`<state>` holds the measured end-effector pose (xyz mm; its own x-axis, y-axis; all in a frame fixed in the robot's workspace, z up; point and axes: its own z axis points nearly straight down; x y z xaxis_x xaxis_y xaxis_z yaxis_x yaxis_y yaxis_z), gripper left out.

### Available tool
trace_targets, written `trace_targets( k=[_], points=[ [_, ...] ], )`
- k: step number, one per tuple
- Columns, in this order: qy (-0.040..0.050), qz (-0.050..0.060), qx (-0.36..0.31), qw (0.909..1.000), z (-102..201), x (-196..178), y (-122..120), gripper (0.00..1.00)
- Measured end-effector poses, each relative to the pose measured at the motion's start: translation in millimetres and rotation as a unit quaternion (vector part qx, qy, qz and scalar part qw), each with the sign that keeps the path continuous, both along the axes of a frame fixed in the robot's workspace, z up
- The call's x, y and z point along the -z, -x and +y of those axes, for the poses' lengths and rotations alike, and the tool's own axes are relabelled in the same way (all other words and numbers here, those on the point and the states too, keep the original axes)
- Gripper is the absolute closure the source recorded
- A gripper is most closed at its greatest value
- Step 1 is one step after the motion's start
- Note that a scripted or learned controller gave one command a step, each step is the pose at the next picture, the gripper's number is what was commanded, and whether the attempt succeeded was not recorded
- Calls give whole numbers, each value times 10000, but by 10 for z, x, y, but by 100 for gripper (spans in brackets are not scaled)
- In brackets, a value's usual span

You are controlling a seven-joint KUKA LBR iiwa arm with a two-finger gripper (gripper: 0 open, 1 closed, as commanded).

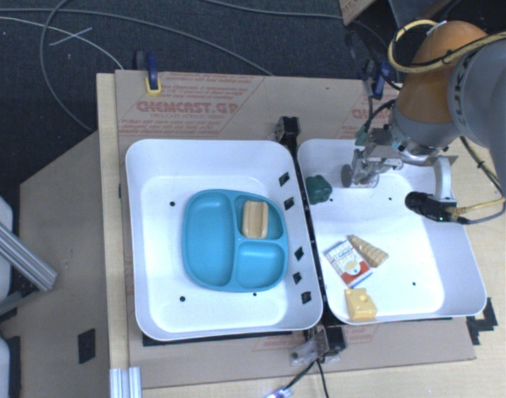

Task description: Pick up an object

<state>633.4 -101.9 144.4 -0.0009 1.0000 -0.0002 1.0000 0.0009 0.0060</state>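
Over the right bin's (419,301) far end, your gripper (362,175) hangs low, fingers pointing down. You can't really judge the gap from up here, and nothing shows between the tips. Just left of it sits a dark green object (319,189) against the dividing wall. Nearer you lie a cone-shaped piece (369,250), a small carton (346,262) and a yellow block (361,305), all well apart from the gripper.

One fixed camera looks down slantwise on both white bins (153,222).
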Motion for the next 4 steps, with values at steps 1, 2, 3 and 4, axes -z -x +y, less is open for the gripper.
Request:
trace_targets(
  k=[1, 2, 3, 4],
  points=[
    [5, -16, -2, 10000, -17, -643, -72, 100],
    [4, -15, -7, 10000, 71, -1217, -148, 100],
    [2, 5, 0, 10000, 72, -1411, -158, 100],
    [-12, 47, -18, 10000, 526, -1196, -230, 100]
  ],
)
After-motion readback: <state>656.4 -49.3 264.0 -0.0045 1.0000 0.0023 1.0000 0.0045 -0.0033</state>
